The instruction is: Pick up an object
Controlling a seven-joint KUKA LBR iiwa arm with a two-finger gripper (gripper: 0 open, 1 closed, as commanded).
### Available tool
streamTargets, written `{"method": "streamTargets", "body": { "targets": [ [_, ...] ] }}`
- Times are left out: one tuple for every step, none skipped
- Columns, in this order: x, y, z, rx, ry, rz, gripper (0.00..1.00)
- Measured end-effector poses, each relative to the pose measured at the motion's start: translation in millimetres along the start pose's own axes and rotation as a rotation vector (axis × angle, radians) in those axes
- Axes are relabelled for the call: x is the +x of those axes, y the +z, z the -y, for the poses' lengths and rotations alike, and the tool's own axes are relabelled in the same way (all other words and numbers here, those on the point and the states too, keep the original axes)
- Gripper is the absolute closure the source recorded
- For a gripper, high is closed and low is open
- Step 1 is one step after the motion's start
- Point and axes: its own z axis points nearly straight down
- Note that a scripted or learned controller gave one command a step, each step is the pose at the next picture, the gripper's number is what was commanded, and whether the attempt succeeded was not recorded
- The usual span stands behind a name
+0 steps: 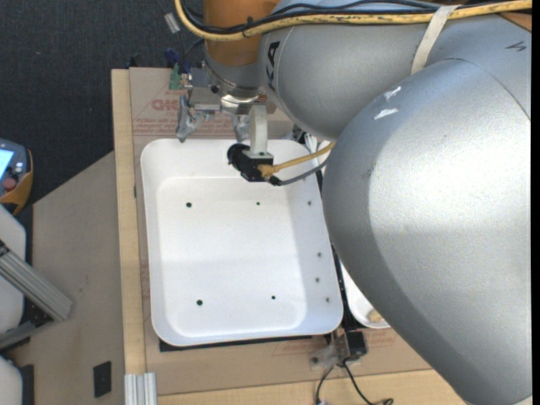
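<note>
so the end effector (213, 127) hangs wide open, holding nothing, over the left bin's (160, 251) far rim, ready to grab I guess, but I can't tell where any object is, maybe in the right bin (364, 310) under the arm (439, 184).

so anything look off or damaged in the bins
Nothing stands out. The left-hand shallow white plastic bin sits flat and square on the tan wooden bench, with no crack or spill, just four small dark dots on its floor. The grey two-finger gripper hangs over its far rim.

2 white bins (228, 251) (1 mostly hidden), 1 grey arm (422, 184)
</note>
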Motion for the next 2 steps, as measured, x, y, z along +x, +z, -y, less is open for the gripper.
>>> {"method": "streamTargets", "body": {
  "targets": [
    [-0.4,-10.9,-0.4,-0.002,0.0,0.001,1.0],
    [-0.6,-139.5,29.4,-0.011,0.0,-0.005,1.0]
  ]
}}
